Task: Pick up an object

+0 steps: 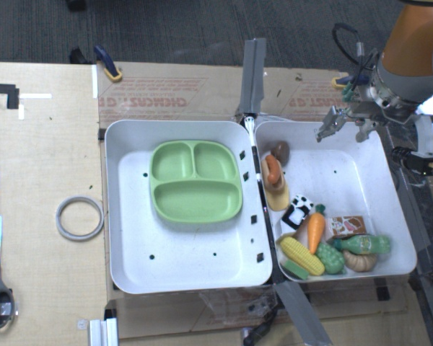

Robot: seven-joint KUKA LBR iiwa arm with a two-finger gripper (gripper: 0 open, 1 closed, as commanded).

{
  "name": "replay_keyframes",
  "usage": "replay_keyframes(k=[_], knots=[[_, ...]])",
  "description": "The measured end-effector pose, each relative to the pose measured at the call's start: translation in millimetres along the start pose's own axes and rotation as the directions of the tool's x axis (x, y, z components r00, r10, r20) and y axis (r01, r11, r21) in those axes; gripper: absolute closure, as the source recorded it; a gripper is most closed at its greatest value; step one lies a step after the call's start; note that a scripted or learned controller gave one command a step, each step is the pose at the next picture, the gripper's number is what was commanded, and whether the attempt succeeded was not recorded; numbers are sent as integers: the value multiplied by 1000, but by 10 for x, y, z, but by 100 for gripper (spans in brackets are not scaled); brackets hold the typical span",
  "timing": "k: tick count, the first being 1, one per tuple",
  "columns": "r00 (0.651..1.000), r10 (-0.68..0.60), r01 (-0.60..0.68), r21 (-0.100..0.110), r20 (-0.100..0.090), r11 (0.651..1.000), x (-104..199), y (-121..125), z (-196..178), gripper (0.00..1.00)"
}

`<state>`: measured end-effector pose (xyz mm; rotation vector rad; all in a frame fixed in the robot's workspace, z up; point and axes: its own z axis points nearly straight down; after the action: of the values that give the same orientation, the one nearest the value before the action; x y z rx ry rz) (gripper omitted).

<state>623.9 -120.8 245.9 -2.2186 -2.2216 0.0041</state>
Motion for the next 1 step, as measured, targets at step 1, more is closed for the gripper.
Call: replay_keyframes(k=[1], knots=[[998, -67, 67, 0, 0, 998, 490, 65, 551, 0]])
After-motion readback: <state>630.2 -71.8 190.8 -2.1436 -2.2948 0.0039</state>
